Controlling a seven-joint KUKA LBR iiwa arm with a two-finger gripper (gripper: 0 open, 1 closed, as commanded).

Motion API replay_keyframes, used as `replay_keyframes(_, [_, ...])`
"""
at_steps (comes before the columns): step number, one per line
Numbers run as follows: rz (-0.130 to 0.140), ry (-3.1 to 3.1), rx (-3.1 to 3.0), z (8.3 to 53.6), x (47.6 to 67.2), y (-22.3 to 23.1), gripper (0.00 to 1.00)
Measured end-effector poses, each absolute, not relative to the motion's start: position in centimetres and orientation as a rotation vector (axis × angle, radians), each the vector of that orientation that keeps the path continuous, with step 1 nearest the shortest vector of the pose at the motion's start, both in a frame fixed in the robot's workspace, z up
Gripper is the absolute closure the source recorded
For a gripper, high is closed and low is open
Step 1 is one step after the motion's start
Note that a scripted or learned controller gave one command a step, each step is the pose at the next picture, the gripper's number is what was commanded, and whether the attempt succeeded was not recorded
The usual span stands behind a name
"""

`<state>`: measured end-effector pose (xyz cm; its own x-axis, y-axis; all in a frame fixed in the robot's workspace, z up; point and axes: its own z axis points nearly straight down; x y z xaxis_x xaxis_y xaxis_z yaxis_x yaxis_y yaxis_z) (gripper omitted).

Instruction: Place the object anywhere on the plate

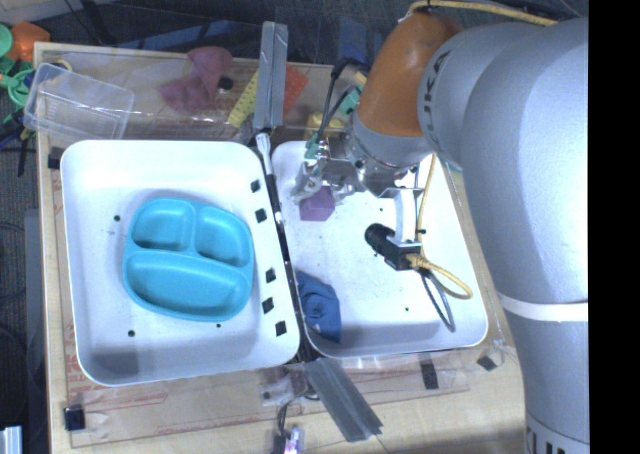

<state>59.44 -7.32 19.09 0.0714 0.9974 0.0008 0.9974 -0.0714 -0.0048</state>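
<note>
Arm bent low over right bin [455,272], tool [322,180] above purple block [318,205], grip unclear, blue plate [188,258] well left

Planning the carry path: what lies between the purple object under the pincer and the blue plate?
In the camera view, the bins' adjoining white rims lie between the purple object and the blue plate; otherwise bare bin floor.

Grey arm's bulk [520,172] cut by right edge hides right bin's far-right corner; gripper [318,180] fingertips over small purple object [318,206] too small to tell.
</note>
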Motion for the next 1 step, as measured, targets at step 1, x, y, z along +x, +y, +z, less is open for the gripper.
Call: replay_keyframes(1, [0.006, -2.233, -2.204, 19.04, 53.75, 0.99, 1.00])
